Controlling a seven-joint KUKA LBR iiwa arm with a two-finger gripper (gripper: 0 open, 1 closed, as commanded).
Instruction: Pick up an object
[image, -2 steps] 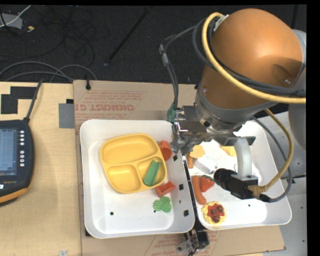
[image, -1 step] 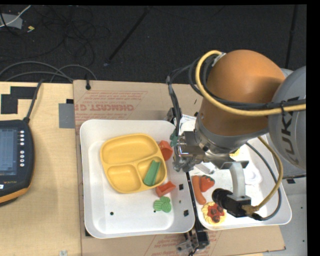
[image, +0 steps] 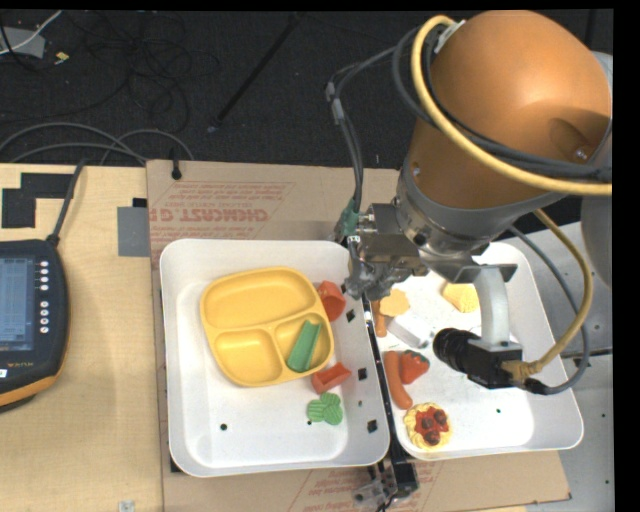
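Note:
My gripper (image: 364, 285) hangs low over the divider between the two bins, under the big orange wrist band. Just to its left, in the left bin (image: 190, 440), lies a red piece (image: 331, 298). An orange wedge (image: 395, 302) and a thin orange stick (image: 381, 322) lie right below it in the right bin (image: 530, 425). A yellow divided plate (image: 225, 300) holds a green pickle (image: 304, 345). Nothing can be seen held in the gripper.
The left bin also holds a red block (image: 330, 377) and a green leafy piece (image: 324, 408). In the right bin lie a cheese wedge (image: 460, 297), a white block (image: 405, 332), a hot dog (image: 397, 385), a red pepper (image: 414, 366) and a small pizza (image: 428, 424). A teach pendant (image: 25, 320) sits at the far left.

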